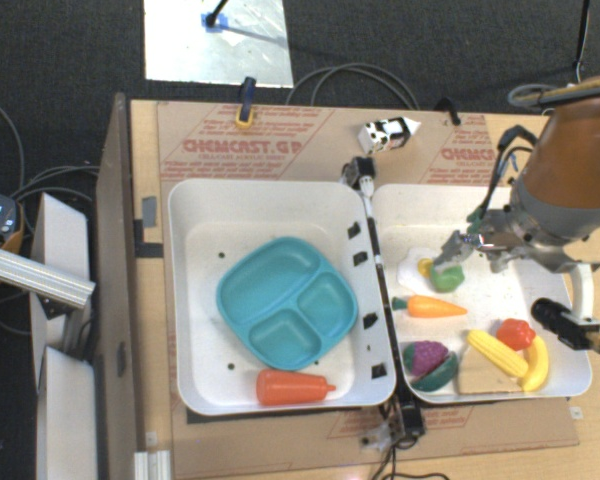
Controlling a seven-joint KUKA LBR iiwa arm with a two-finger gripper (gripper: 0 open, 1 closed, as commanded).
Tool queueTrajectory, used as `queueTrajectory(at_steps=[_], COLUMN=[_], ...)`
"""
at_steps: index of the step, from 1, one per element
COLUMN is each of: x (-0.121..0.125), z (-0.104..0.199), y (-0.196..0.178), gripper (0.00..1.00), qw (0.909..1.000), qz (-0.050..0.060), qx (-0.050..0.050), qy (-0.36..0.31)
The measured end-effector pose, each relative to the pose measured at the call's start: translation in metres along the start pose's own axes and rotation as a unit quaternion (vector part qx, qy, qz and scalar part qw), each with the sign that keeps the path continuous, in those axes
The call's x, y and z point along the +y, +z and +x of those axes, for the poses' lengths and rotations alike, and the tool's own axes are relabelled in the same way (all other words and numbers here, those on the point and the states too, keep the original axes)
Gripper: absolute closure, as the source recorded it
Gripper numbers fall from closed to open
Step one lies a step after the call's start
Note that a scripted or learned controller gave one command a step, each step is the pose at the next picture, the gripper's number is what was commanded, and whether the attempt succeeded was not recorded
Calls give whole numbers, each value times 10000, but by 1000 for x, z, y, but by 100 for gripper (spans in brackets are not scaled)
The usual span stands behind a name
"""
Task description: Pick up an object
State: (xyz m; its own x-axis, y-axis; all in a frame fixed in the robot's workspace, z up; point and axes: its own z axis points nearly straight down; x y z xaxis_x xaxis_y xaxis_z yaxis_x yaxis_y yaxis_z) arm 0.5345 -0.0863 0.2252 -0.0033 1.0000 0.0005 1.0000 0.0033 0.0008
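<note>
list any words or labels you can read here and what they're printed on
"CHEMCAST GP": red print on the brown sheet behind the left bin.
A second red print on the same sheet behind the right bin, partly hidden by the arm; too cut off to read fully.
Finer lines under both prints: too small to read.

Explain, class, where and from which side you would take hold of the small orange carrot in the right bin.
Grip the small orange carrot across its thick middle, coming from above. It lies flat, lengthwise left to right, green end toward the divider, so its long sides are open for fingers. The purple grapes sit below it and a green item above, so stay centred. The end effector hovers nearby.
</note>
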Motion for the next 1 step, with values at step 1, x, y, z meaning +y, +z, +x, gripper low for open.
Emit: queueTrajectory(at_steps=[1], x=[10], z=[-20], y=[121], gripper=[0], qw=[10000], qz=[46], qx=[1], qy=[17])
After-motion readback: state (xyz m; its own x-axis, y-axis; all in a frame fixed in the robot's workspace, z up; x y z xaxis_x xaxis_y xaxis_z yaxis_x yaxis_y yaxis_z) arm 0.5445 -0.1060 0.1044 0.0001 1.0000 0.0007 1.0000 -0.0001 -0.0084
